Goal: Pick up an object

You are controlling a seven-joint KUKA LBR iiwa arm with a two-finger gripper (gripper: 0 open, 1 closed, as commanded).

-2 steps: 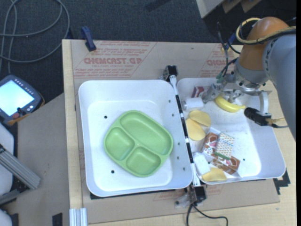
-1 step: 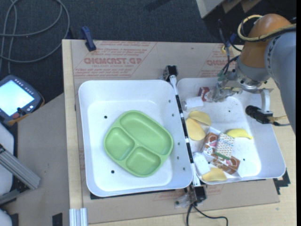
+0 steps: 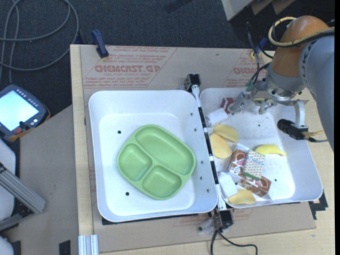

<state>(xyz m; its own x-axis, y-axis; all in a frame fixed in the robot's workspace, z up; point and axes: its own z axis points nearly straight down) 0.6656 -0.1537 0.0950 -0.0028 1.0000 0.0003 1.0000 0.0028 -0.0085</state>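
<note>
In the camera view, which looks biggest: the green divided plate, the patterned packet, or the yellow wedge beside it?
1. Green divided plate, by far.
2. Patterned packet.
3. Yellow wedge, smallest, though only modestly smaller than the packet.

The bench (image 3: 159,68), seemingly board-topped, bears two white bins side by side: left bin (image 3: 106,110), right bin (image 3: 303,163).

Bench (image 3: 159,62): pale board top printed with red lettering along its far edge. A blue clamp (image 3: 99,43) grips the far-left corner. Dark grey carpet floor (image 3: 133,15) beyond, with looped grey cables (image 3: 32,31) at far left. A handheld screen unit (image 3: 18,110), lit white, sits off the bench's left edge. Lighting even.
</note>
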